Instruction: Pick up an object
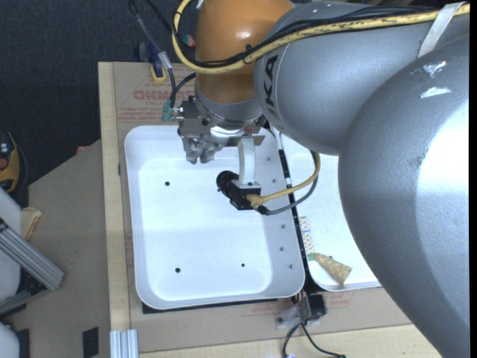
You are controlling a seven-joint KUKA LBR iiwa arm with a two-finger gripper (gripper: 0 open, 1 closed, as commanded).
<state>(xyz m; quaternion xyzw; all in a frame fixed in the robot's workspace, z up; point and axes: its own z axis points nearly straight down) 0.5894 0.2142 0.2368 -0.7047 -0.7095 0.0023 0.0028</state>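
The grey, smooth-shelled arm [373,125] fills the right and top of the frame, its glossy orange band [231,28] rounded like a dome. Below it the metal gripper [200,152] hangs over the upper part of the left bin [149,274], a shallow white plastic tray with rounded corners and small dark holes. Whether its fingers are parted or gripping anything cannot be told. A crumpled tan object [332,268] lies in the right bin [350,237], at its lower left corner.
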